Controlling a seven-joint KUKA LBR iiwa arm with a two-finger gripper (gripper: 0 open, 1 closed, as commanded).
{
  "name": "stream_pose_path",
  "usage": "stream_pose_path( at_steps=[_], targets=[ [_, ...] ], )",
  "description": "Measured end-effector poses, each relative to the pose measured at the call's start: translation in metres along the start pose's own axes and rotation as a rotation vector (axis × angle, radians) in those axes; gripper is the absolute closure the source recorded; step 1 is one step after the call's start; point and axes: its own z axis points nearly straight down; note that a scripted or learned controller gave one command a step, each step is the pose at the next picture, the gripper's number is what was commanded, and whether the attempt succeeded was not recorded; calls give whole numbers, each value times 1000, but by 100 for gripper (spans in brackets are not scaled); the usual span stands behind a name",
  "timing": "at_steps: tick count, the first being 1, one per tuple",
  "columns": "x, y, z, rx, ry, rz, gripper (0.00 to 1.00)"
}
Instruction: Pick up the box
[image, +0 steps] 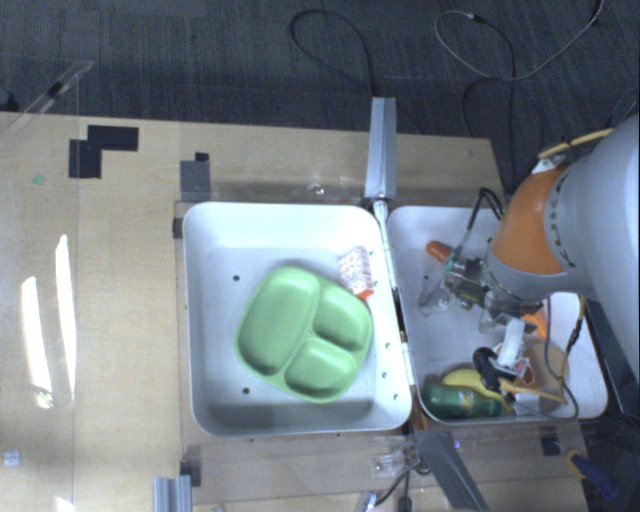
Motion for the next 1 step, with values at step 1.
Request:
stream_pose_path(
  at_steps=[1],
  targets=[
    [2,2,-12,-6,3,-5,100]
  ],
)
